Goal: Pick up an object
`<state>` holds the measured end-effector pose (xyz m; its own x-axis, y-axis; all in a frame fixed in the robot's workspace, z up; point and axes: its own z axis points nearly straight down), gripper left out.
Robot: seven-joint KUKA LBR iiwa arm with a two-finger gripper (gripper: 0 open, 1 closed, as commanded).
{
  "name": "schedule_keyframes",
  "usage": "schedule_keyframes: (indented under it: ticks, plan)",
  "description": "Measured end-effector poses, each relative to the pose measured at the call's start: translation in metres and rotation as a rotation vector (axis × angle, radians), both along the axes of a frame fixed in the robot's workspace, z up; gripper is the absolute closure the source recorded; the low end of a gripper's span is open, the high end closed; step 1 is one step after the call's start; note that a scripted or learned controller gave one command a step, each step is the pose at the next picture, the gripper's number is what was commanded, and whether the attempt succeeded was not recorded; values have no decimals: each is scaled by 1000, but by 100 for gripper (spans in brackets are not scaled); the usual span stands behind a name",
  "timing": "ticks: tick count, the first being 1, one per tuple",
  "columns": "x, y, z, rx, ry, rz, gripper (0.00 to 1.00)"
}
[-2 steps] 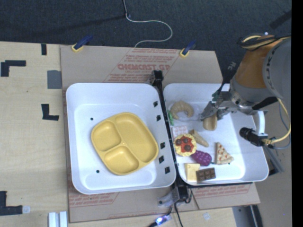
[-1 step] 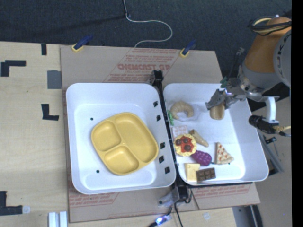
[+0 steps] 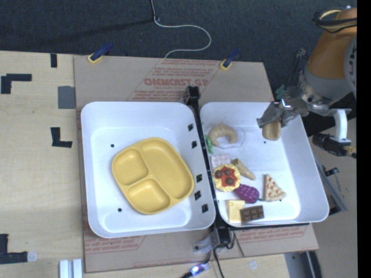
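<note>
Pincer [image 3: 272, 120] over the right bin [image 3: 307, 155], fingers clamped on a tan, rounded food piece [image 3: 271, 131].

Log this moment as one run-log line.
gripper: over right bin, upper right | tan item at fingertips, grasp unclear | tray: left bin

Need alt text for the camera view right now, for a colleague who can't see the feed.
The end effector hangs over the right bin's upper right corner with a tan object right beneath it. That bin also holds a croissant, pizza slice, grapes and other toy foods; the left bin holds a yellow divided tray.
</note>
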<state>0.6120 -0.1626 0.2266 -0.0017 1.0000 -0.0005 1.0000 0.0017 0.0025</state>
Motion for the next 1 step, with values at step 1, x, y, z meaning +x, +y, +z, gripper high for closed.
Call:
schedule_keyframes:
  ticks: [1]
  plan:
    - [-17,40,-4,2,5,2,100]
